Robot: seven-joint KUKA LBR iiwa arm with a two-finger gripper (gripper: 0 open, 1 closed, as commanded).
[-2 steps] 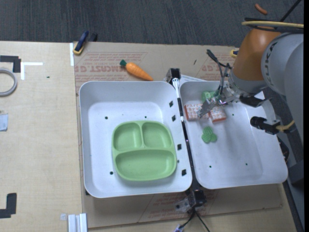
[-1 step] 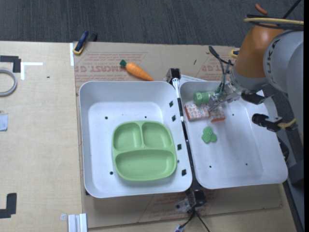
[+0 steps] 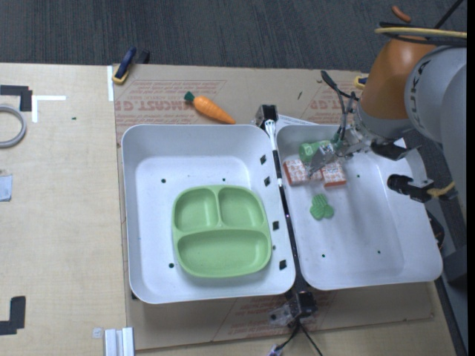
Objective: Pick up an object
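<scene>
Bulky grey arm (image 3: 441, 87) with rounded orange band (image 3: 387, 76), black cables, yellow hose looping overhead.

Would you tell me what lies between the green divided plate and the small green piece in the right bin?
In the camera view, the two bins' adjoining rims lie between the green divided plate and the small green piece; otherwise bare white bin floor.

Even overhead light, soft shadows, slight blur.

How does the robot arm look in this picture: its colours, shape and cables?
The arm is thick and rounded, grey, with an orange band above the wrist. Thin dark cables run along it. The tool at its end is small, dark and metallic.
</scene>
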